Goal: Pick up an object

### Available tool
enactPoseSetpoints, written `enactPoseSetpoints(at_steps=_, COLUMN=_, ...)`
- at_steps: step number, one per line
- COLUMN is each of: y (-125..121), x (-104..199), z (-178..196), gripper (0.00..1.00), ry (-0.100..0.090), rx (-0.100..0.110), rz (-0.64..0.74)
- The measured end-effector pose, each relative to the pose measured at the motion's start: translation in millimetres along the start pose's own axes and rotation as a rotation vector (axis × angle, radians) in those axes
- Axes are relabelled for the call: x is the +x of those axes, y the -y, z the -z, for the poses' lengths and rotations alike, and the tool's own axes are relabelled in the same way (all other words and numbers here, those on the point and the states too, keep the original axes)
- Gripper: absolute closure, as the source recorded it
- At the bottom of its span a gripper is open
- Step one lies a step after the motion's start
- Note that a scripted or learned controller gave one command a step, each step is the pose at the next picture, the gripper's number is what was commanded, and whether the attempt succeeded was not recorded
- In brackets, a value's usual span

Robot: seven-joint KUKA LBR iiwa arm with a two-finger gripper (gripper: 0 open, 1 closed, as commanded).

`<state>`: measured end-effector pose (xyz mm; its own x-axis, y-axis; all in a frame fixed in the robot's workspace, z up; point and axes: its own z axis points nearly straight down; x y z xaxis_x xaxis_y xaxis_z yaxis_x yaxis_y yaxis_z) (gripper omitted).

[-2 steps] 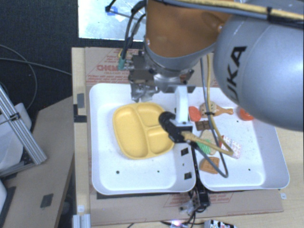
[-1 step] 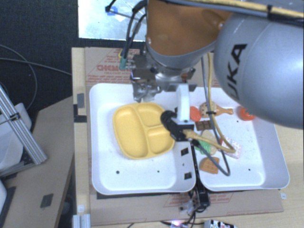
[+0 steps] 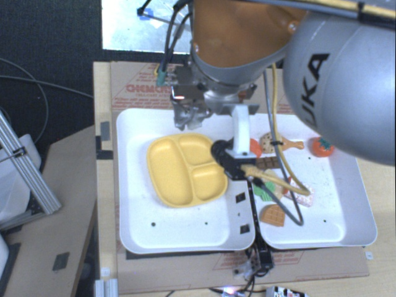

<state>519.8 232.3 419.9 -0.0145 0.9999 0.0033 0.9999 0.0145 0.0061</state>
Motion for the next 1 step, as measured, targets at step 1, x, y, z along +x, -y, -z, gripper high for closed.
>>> enactPoseSetpoints(at_steps=1, y=-0.5, x=0.4, z=10.7, gripper=1.0, ry=0.0, rx=-0.002, rz=0.006)
